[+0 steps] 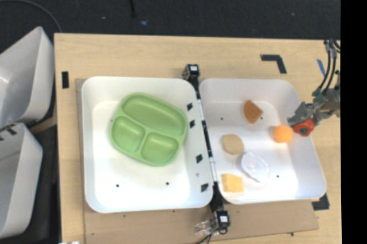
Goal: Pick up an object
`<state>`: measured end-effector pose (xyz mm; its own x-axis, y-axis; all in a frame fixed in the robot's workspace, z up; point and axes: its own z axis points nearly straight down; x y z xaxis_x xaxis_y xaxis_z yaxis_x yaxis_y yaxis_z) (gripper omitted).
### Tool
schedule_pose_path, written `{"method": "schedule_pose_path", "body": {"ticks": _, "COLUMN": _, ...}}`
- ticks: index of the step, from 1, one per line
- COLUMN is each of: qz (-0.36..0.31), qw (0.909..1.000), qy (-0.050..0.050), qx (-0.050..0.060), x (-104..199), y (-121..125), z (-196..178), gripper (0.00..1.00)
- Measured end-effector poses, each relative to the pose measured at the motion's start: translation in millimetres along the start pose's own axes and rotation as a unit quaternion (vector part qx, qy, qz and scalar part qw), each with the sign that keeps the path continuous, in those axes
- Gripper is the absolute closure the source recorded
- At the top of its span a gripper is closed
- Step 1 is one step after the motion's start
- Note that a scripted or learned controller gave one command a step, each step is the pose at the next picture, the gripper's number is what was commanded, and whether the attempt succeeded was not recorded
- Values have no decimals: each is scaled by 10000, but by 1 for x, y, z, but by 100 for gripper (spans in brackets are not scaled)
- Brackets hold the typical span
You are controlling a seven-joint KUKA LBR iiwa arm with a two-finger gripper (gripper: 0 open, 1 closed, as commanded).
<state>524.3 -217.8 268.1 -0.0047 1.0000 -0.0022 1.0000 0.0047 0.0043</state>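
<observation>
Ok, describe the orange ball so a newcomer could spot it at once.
Look in the right bin, along its right side near the gripper. The orange ball lies there, round and bright, unlike the flat brown and yellow pieces to its left.

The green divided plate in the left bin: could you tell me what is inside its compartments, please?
The green divided plate has three compartments with bare green surface. The left bin floor beneath it is covered.

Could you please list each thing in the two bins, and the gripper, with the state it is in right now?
Green divided plate: flat in the left bin, right way up.
Orange ball: loose in the right bin.
Brown piece: loose.
Tan round piece: loose.
Yellow block: loose.
White lid: lying flat.
Gripper: at the right bin's right edge.
</observation>
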Motion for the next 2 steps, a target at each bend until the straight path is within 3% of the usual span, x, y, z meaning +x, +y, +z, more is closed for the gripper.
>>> {"method": "schedule_pose_path", "body": {"ticks": 2, "qz": -17, "qw": 10000, "qy": 18, "qx": 18, "x": 101, "y": 14, "z": -10, "gripper": 100}}
